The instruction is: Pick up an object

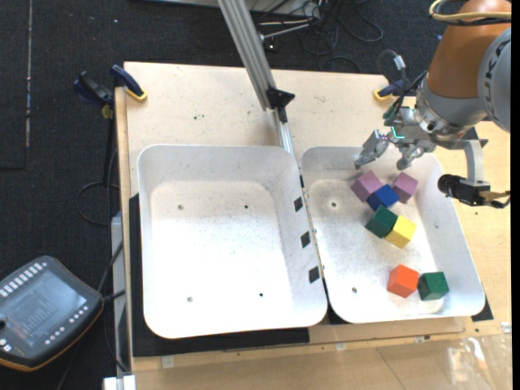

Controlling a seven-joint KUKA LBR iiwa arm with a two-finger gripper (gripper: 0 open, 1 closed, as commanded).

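- The end effector (387,154) hangs over the far end of the right bin (455,242), its two fingers spread wide with nothing between them; one finger (367,150) points left, the other sits to its right
- Just below it lie the blocks: a purple block (366,187) beside a blue block (383,197), with a second purple block (405,186) to the right
- A dark green block (379,220) touches a yellow block (400,231) nearer the bin's middle
- An orange block (402,281) and a green block (433,284) sit side by side at the near end
- The left bin (162,185) lies alongside on the bench (203,104)
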